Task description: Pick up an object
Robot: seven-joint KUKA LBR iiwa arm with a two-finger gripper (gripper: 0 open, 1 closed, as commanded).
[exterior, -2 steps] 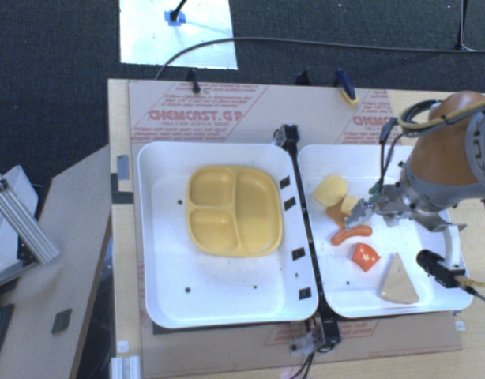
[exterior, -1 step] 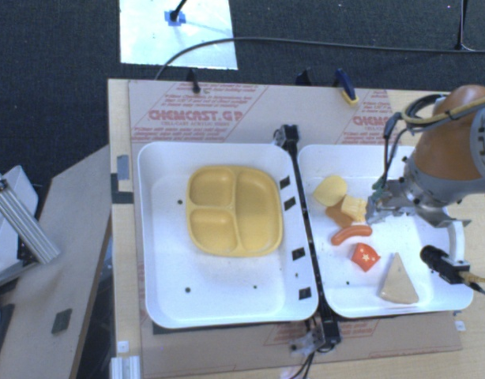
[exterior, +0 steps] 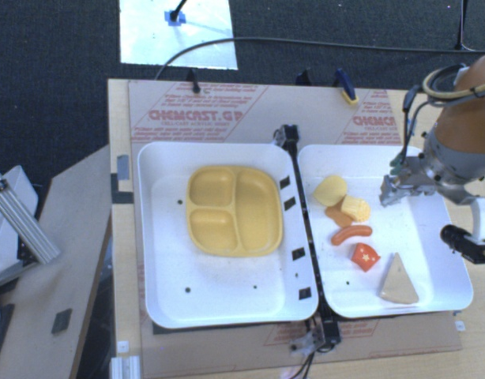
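Nearest the camera in the right bin (exterior: 456,290): a tan wedge (exterior: 399,281), flat, its tip pointing up-frame toward the far rim and its broad base at the near rim. Just beside it, up-left, a small red piece (exterior: 366,256). Then a sausage (exterior: 351,234), long axis running roughly left to right, tilted slightly so the right end sits farther away. Behind it an orange chunk (exterior: 338,215), touching or nearly touching a pale yellow piece (exterior: 355,208), and a rounder yellow piece (exterior: 331,189) farthest of the cluster. All sit in the left half of that bin.

The left bin (exterior: 159,290) holds a yellow divided plate (exterior: 232,210), roughly centred.

Gripper (exterior: 391,193) is over the right bin's far-middle area, just right of the yellow pieces, apart from them. Nothing is seen between the fingers; whether they are spread or closed cannot be told at this size and angle.

Step, as a judgement: approach phase, no grasp made. Closest candidates are the pale yellow piece and the sausage. The next move likely calls for a short shift left and toward the near side, then a descent. For the sausage, the fingers should close across its short width, so the wrist must line up square to the left-right axis. Crowding risk: neighbours touch, so a finger may land on the orange chunk.
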